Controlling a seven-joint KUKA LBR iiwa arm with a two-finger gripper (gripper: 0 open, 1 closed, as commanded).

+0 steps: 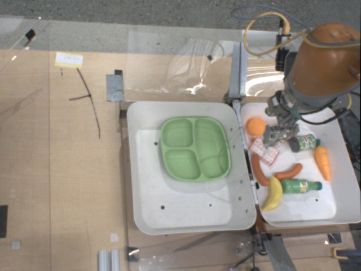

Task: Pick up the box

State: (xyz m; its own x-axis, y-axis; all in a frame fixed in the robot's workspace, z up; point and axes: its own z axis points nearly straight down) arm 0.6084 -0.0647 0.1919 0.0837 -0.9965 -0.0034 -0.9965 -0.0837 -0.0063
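Looking down from the fixed camera view, you see two white bins side by side on the desk [56,151]. The left bin [186,213] carries a green divided plate [196,148], which sits toward the far half of that bin.

The right bin [316,210] holds the clutter: an orange [256,127] at the near-left corner, a red-and-white box [264,151] just below it, two sausages [260,170] [289,171], a banana [274,193], a green bottle lying flat [300,186], a second small bottle [305,143], and a carrot [322,161] at the right.

The arm [330,58] reaches in over the right bin, its tool [280,134] low among the items, just above and to the right of the box, between the orange and the small bottle. You cannot tell whether the tool is released or clenched; the metal parts blur together at this size. Nothing is visibly held by it.

Status, as judged: the box lies on the bin floor, touching or nearly touching the curved sausage, so the pick is not done. Remaining for you: bring the tool over the box, grip it, lift it clear. Neighbours crowd the box closely, so a stray grab is a risk.
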